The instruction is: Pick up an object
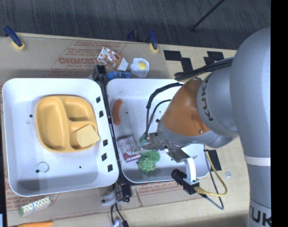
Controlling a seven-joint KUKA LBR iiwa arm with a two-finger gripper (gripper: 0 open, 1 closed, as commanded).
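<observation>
two bins; arm overhangs broccoli; sausage apart

Arm reaches over right bin beside green toy.

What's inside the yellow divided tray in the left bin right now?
The yellow tray in the left bin holds one pale yellow block, resting in its lower right compartment. The other compartments show bare tray. Whatever lies beneath the block is covered.
</observation>
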